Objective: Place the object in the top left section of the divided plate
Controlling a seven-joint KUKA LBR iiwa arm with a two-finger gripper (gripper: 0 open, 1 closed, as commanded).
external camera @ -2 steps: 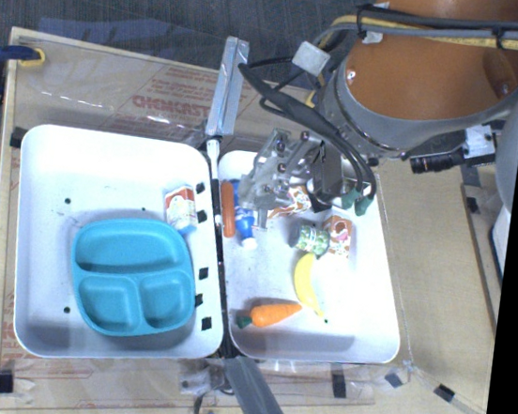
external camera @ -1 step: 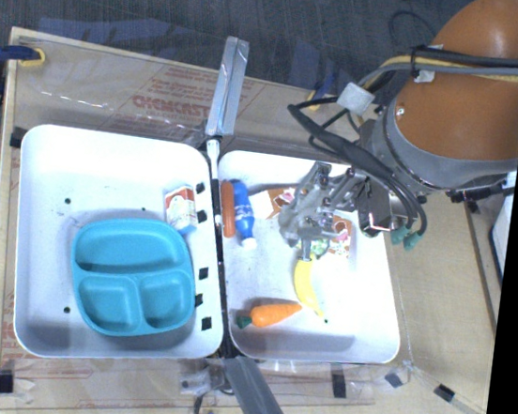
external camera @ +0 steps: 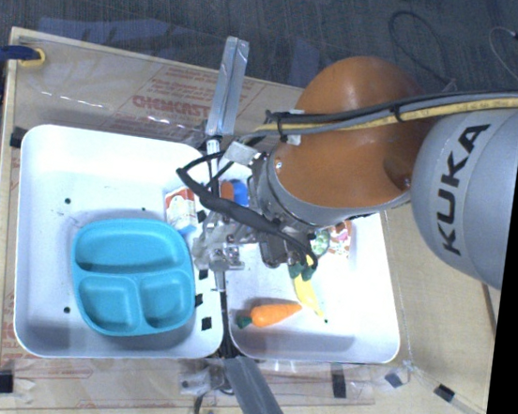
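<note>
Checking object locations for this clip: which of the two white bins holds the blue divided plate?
The left bin holds the blue divided plate. The right bin instead holds an orange carrot near its front.

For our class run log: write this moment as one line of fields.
arm: over bin divider | gripper: state unclear | divided plate: left bin | carrot: right bin

arm (external camera: 360,158) bent low (gripper (external camera: 226,244) downward)

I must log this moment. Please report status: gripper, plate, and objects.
Gripper low over the seam between the bins, fingers unclear. Blue divided plate in left bin, sections bare. Carrot and yellow piece lying in right bin.
</note>
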